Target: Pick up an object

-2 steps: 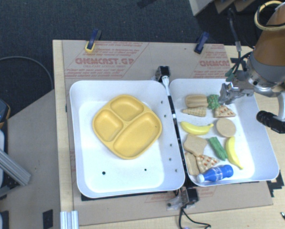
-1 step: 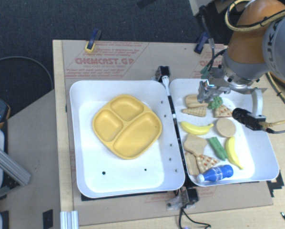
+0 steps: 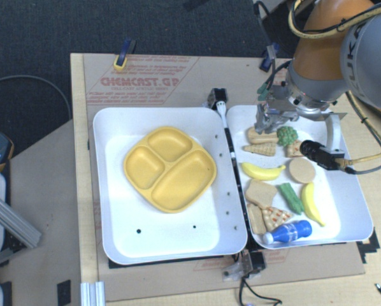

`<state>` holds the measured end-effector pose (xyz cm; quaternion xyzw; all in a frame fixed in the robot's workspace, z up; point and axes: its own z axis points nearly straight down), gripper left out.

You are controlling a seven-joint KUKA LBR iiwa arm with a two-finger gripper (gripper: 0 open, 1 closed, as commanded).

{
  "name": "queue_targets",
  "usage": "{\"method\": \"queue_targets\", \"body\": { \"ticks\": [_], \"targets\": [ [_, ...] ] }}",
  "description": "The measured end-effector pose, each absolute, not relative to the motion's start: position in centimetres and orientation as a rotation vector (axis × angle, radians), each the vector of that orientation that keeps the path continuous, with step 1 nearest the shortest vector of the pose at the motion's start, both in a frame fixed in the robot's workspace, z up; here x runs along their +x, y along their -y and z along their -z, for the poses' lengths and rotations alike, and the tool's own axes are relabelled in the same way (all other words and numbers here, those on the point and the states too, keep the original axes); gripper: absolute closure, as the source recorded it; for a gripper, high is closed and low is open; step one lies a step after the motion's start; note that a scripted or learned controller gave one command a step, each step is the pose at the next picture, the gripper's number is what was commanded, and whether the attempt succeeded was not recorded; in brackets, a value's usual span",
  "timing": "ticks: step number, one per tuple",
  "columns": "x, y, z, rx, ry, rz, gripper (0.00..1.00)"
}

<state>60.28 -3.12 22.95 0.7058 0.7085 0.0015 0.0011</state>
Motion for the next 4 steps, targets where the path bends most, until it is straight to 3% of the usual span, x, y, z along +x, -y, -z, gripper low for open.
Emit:
{"method": "queue_targets", "body": {
  "ticks": [1, 2, 3, 4],
  "targets": [
    [60.1, 4.4, -23.4, 2.220, -2.218, -0.003, 1.00],
    [58.7, 3.7, -22.7, 2.224, -2.224, 0.004, 1.00],
    [60.4, 4.7, -23.0, 2.220, -2.218, -0.003, 1.00],
    [58.9, 4.7, -22.0, 2.225, -2.223, 0.004, 1.00]
  ]
}}
